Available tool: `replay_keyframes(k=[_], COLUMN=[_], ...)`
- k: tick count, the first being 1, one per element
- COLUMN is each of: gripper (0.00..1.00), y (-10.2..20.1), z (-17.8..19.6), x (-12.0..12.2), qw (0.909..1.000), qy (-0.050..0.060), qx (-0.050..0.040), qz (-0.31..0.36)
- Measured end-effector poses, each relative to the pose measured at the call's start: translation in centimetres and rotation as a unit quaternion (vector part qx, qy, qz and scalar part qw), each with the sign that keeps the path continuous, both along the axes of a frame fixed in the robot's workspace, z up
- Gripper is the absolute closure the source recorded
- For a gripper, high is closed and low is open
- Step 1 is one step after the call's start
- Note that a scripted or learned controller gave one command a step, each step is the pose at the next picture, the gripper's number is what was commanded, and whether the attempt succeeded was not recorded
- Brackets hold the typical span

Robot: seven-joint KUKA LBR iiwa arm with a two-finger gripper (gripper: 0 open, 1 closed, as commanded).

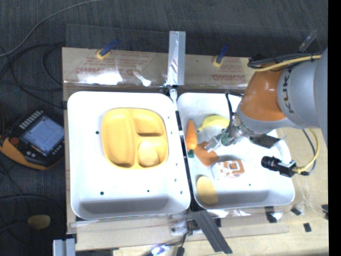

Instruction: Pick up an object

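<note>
The right bin (277, 193) holds several items. An orange carrot (190, 135) lies upright along its left wall. A yellow-green rounded object (213, 122) sits just behind my gripper (219, 141). An orange wedge-shaped piece (204, 154) lies directly below and left of the gripper tip, very close to it. A small white and orange packet (230, 168) rests in the middle of the bin, and a tan oval piece (206, 189) lies near the front wall. The gripper hangs low over the bin's centre-left.
The left bin (85, 191) carries a yellow divided tray (133, 137). A black cylindrical fitting with a cable (277, 164) sits at the right bin's right side. The orange-banded arm (266, 97) covers the right bin's back right. A metal divider (177, 57) stands between the bins.
</note>
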State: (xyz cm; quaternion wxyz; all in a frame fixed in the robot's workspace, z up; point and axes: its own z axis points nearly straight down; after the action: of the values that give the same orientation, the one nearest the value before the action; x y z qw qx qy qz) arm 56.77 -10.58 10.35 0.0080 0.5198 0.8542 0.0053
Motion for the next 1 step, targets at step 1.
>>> replay_keyframes(k=[1], gripper=[1.0], y=[-2.22], z=[12.75], x=[-2.08], qw=[0.9983], qy=[0.009], qx=[-0.0013], qz=[0.058])
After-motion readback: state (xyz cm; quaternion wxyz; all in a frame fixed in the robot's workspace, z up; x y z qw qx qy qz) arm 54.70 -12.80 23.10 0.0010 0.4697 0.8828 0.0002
